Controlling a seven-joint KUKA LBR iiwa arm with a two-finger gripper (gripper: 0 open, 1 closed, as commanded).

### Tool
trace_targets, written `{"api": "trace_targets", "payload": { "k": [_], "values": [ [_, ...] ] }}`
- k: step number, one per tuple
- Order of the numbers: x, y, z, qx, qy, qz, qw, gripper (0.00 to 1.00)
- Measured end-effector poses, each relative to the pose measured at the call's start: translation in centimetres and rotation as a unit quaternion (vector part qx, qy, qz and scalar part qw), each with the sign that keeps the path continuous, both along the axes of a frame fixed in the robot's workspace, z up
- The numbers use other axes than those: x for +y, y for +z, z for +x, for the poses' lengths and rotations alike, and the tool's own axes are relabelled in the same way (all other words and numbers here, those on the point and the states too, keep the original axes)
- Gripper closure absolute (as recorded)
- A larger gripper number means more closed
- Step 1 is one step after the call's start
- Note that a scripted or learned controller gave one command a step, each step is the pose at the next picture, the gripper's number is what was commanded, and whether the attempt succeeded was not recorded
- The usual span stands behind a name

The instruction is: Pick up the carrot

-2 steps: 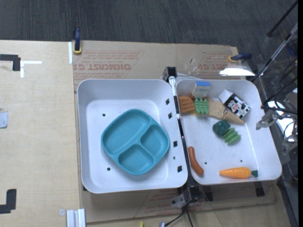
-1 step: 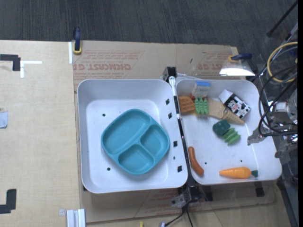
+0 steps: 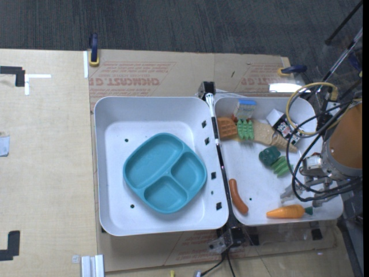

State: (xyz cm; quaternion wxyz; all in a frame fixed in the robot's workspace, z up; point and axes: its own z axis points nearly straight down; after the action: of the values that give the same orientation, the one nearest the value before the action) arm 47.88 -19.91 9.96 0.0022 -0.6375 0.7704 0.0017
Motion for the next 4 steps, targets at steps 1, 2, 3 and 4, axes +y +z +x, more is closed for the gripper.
{"api": "trace_targets", "payload": {
  "k": [1,2,3,4],
  "values": [
    [-2.2,15.7,0.2,-0.004,0.05,-0.0006,0.9987,0.0],
    [5.0,0.0,0.1,-0.001,0.028,-0.0002,0.9996,0.0],
    [6.0,-0.8,0.1,-0.002,0.205,-0.0008,0.9787,0.0],
    [6.3,0.1,0.3,-0.005,0.201,0.001,0.9795,1.0]
  ]
}}
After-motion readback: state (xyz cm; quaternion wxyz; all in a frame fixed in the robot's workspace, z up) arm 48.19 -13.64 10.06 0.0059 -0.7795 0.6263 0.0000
